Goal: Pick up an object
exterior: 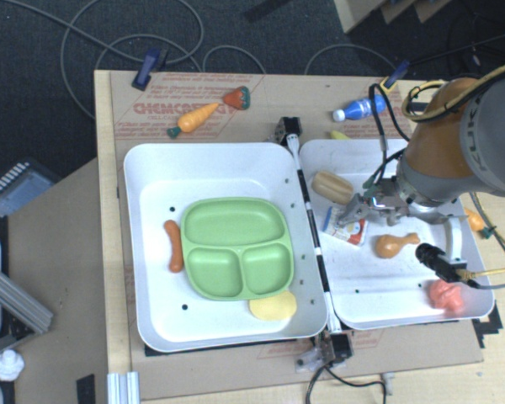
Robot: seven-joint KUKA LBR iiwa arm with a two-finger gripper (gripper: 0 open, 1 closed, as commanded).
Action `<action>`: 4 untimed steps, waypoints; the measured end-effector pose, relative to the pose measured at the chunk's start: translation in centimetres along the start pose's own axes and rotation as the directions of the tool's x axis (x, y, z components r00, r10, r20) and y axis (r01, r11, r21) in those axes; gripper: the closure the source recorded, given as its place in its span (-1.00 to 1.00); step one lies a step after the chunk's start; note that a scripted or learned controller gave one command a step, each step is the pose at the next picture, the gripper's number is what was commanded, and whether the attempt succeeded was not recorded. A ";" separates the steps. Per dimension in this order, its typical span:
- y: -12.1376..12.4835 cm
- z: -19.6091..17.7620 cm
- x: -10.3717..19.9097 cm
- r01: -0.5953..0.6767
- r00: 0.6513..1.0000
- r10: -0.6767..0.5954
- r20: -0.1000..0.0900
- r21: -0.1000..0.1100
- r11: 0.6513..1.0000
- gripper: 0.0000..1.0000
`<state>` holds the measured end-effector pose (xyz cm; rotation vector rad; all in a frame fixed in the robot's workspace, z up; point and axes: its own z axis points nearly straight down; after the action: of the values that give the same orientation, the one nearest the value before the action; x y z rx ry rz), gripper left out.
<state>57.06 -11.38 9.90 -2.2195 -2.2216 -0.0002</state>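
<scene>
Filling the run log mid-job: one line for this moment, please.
arm: over right bin | claw: low, beside small packet | lifted: nothing seen | nearby: bread roll, drumstick

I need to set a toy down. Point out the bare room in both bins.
Left bin: bare floor above the green tray and below the sausage. Right bin: bare floor along the near edge, left of the pink toy. Crowded around the hand, bread roll and drumstick.
</scene>
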 end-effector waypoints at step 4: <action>-5.1 -3.0 -4.0 -0.002 1.000 0.002 0.000 0.001 1.000 -1.00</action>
<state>51.92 -15.40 12.86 -2.2209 -2.2195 0.0006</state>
